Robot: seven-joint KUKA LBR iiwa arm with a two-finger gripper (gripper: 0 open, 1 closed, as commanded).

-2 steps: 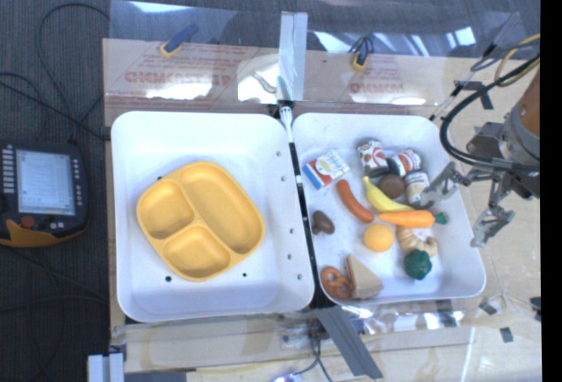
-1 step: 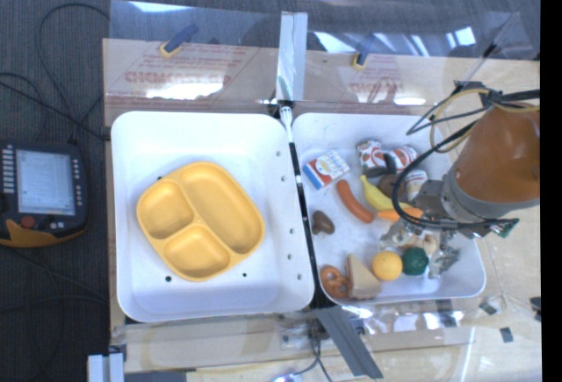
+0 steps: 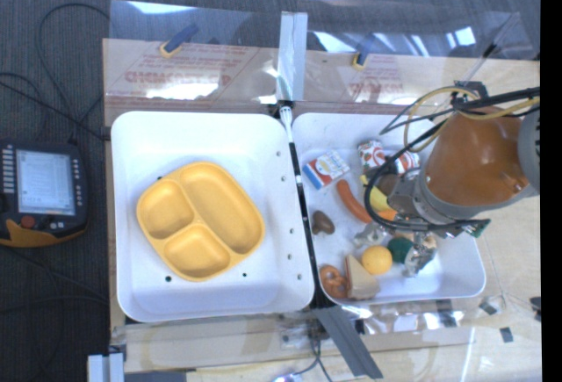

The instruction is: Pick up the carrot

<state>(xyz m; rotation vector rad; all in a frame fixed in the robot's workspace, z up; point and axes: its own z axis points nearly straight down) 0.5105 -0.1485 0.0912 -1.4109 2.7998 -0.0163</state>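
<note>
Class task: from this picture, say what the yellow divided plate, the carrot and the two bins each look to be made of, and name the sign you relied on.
Yellow divided plate: probably moulded plastic, even colour with a soft sheen. Carrot: likely toy plastic, uniformly orange and smooth. White bins: seemingly thin formed plastic, glossy with rounded corners.

The carrot [image 3: 353, 200] lies hemmed in: a small carton [image 3: 327, 168] above, a brown lump [image 3: 323, 222] left, the arm [image 3: 470, 165] crowding its right.
</note>
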